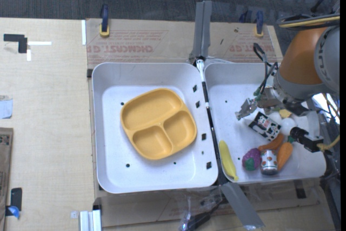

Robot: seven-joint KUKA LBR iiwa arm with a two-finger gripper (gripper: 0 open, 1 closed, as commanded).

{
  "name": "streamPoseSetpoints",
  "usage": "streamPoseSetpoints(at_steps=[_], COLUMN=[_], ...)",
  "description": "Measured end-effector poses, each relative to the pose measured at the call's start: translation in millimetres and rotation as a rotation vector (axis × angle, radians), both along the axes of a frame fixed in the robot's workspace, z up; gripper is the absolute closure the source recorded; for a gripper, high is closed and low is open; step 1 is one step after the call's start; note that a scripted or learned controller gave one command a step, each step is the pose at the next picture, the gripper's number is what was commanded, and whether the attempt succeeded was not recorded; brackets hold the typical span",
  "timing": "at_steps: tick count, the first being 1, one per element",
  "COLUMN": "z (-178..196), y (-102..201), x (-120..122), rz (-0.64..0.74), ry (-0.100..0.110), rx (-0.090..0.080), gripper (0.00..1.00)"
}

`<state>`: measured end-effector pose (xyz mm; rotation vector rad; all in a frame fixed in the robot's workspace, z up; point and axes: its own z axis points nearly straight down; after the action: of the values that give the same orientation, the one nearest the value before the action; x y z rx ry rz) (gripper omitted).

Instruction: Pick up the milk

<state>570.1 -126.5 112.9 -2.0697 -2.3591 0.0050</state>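
The arm point(311, 57) reaches over the right bin point(227, 84), its end effector point(250, 108) hanging low above the white floor. Whether it is open or closed I cannot tell. Just right of it and slightly nearer lies the milk point(265, 125), a small white carton with dark print. Beyond that sit a carrot point(284, 153), a can point(268, 162) and purple grapes point(250, 159). A banana point(227, 160) lies below the end effector. Far left, a yellow plate point(158, 123) with 3 compartments rests in the other bin point(105, 116).
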Motion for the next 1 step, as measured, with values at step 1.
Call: streamPoseSetpoints(at_steps=[1], z=[-21.8], y=[-57.1], x=[-16.9], rz=[0.034], ry=[-0.005], rx=[0.001], gripper=[0.0])
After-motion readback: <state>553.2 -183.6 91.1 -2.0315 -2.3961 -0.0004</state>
